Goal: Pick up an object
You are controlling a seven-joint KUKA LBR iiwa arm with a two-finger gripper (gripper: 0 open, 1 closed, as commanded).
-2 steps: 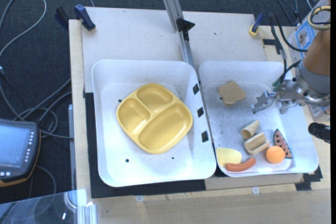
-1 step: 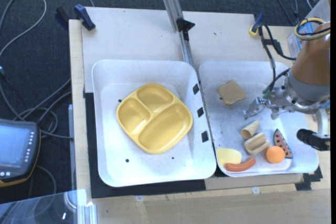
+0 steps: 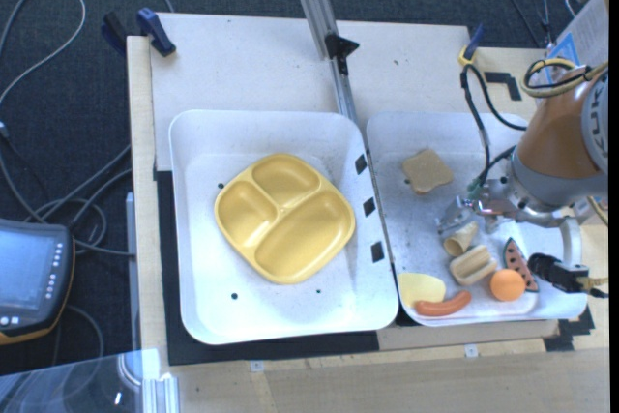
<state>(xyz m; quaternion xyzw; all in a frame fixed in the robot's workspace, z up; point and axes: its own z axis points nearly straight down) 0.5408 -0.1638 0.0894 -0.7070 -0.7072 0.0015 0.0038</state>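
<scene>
- Pincer [image 3: 462,220] sits low in the right bin [image 3: 387,135], just above a tan cylinder [image 3: 461,238]; whether it grips anything cannot be told.
- Nearest the front rim: sausage [image 3: 443,306], yellow piece [image 3: 422,286], orange ball [image 3: 507,284], watermelon slice [image 3: 515,261], bread roll [image 3: 472,264].
- Farther back, a toast slice [image 3: 427,170] lies apart.
- Left bin [image 3: 184,135] holds a yellow divided plate [image 3: 283,218].
- Pale counter [image 3: 242,63] runs behind.

**Two bins, side by side**

The left bin [image 3: 193,150] holds a divided plate [image 3: 283,218] at its centre. In the right bin [image 3: 392,135], a bread slice [image 3: 427,170] lies at 11 o'clock; a roll [image 3: 471,263], ball [image 3: 507,285], melon wedge [image 3: 514,260], sausage [image 3: 443,306] and chip [image 3: 422,286] cluster toward 6 o'clock.
</scene>
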